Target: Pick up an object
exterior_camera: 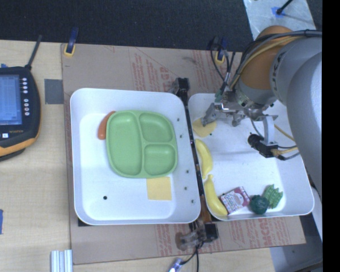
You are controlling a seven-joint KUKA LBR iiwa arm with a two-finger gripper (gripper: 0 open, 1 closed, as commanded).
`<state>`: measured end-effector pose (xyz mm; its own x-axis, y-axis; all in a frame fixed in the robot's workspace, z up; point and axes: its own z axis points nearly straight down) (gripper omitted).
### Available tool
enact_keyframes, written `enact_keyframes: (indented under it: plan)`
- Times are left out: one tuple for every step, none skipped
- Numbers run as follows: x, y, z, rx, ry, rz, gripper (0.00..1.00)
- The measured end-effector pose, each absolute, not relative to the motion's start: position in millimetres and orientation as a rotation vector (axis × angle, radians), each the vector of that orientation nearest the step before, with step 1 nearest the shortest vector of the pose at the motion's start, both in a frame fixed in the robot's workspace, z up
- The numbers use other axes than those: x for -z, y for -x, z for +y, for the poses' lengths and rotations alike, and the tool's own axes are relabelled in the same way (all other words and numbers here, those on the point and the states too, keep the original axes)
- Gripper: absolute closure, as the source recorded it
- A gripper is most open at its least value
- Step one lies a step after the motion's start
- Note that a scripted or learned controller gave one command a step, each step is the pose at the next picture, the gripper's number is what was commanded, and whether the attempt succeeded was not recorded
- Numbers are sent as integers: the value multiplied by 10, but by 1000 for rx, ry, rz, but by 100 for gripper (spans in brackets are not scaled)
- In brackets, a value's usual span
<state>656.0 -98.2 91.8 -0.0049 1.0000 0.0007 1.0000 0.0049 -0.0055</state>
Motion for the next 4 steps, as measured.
enact_keyframes:
  plan:
    - [-1022,-6561,-988,-7,2209,-2225,100]
    - [-1021,-6560,-987,-8,2209,-2226,0]
    - [-1932,-6476,-585,0,2216,-2225,0]
    - [-1916,-6383,-144,-7,2213,-2225,0]
